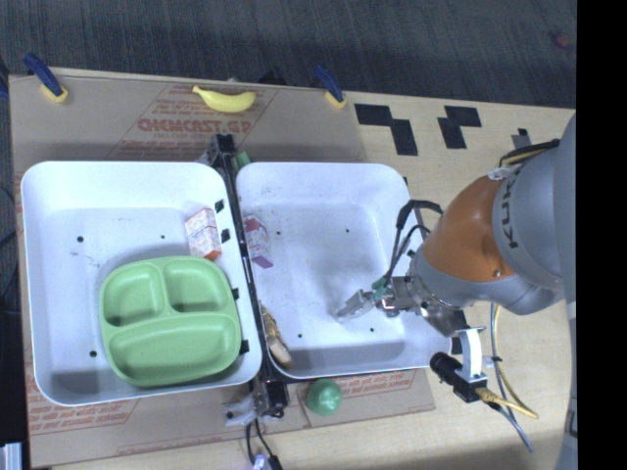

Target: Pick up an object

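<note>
Gripper (355, 305) reaching in from the right, hanging low over the near-right part of the right bin (387, 179); finger spread impossible to tell, nothing visibly held. Green divided tray (171, 319) lying in the left bin (39, 262), small red-and-white carton (203, 233) just beyond it. Pink packet (257, 241) sitting by the right bin's left wall, well apart from the gripper.
</note>
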Controlling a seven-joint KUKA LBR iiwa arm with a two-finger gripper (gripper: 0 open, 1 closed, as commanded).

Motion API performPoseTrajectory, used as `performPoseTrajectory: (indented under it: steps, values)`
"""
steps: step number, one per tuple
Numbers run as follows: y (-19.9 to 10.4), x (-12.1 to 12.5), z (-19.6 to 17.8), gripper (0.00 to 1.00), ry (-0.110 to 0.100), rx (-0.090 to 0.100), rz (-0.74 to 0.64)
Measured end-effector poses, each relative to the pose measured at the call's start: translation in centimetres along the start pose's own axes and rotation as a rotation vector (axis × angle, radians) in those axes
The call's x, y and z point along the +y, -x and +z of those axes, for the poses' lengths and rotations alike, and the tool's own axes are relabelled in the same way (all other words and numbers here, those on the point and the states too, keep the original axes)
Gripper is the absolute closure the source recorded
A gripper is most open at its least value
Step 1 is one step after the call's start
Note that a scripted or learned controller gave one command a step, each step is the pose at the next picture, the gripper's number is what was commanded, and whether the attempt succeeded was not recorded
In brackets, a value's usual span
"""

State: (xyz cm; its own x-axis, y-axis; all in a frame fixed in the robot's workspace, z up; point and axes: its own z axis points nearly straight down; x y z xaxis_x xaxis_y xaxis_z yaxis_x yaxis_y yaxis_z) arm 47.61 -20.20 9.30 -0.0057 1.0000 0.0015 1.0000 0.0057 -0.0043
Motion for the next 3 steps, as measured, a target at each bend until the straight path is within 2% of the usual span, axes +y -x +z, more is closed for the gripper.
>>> performPoseTrajectory:
  steps: [1,2,3]
  values:
    - [0.9,5.7,0.1,0.00,0.003,-0.001,0.001]
    - [-3.0,18.1,0.0,0.00,0.006,-0.001,-0.001]
    - [-3.0,18.2,-1.0,1.00,0.006,-0.003,-0.007]
